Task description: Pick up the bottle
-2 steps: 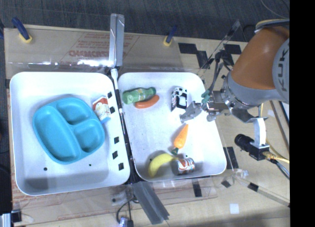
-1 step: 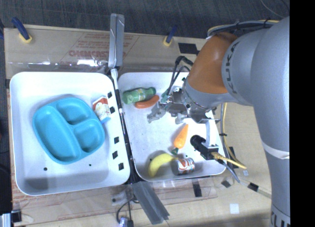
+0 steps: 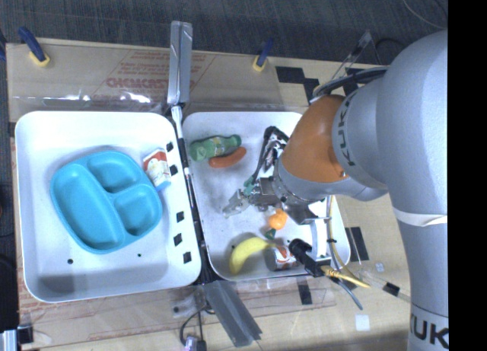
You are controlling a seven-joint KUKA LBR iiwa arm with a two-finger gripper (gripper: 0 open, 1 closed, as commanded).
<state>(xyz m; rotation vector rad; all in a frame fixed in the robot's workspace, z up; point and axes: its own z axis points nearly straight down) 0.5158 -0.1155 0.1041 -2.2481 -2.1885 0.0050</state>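
Arm (image 3: 380,136): you see the grey arm come in from the right and bend over the right bin, its orange band above the wrist.
Tabletop (image 3: 91,75): brown board under both bins, with blue clips along its far edge.
Left bin (image 3: 46,266): white, holding a blue tray and a small carton.
Right bin (image 3: 221,266): white, holding the bottle, the sausage, the banana, a small orange piece and a red-and-white packet.
Blue tray (image 3: 106,199): sectioned, lying in the middle of the left bin.
Gripper (image 3: 237,203): you find it low over the middle of the right bin, pointing left; you cannot tell whether it is released or clenched, and nothing shows between its tips.
Bottle (image 3: 214,147): green, lying on its side at the far end of the right bin, apart from the gripper.
Banana (image 3: 247,253): yellow, near the front wall.
Sausage (image 3: 227,159): reddish, just beside the bottle.
Carton (image 3: 157,167): touching the tray's right edge.
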